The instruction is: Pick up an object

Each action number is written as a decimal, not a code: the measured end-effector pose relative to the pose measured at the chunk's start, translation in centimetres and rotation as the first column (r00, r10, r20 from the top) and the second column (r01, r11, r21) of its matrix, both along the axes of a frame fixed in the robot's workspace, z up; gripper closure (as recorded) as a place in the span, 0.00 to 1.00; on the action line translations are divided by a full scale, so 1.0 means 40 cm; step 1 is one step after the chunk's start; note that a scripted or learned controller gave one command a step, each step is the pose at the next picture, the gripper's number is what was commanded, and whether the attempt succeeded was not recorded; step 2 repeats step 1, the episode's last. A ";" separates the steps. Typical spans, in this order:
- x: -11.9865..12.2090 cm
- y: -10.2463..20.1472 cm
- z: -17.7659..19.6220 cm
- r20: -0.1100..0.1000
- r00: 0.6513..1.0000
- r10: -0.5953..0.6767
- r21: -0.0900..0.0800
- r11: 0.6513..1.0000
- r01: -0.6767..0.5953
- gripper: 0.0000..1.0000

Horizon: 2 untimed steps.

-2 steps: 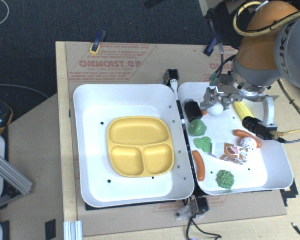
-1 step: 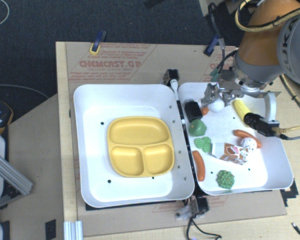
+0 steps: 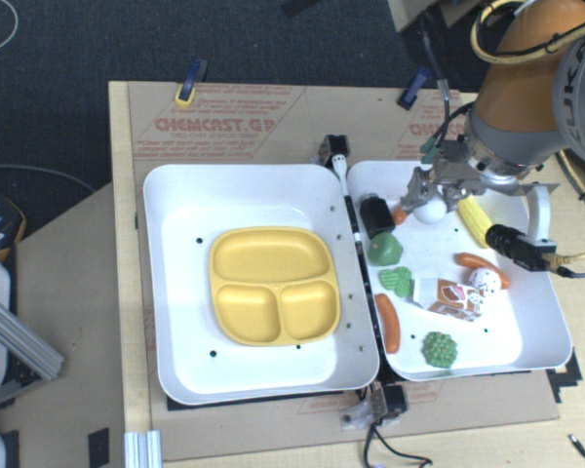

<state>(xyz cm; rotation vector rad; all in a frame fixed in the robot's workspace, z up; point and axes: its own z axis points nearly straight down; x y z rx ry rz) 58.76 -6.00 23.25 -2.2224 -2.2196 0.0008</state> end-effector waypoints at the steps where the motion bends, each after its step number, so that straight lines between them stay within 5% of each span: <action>1: 0.021 0.009 -0.047 -0.003 1.000 0.002 0.000 1.000 -0.002 1.00; 2: 0.021 0.009 -0.047 -0.003 1.000 0.002 0.000 1.000 -0.002 1.00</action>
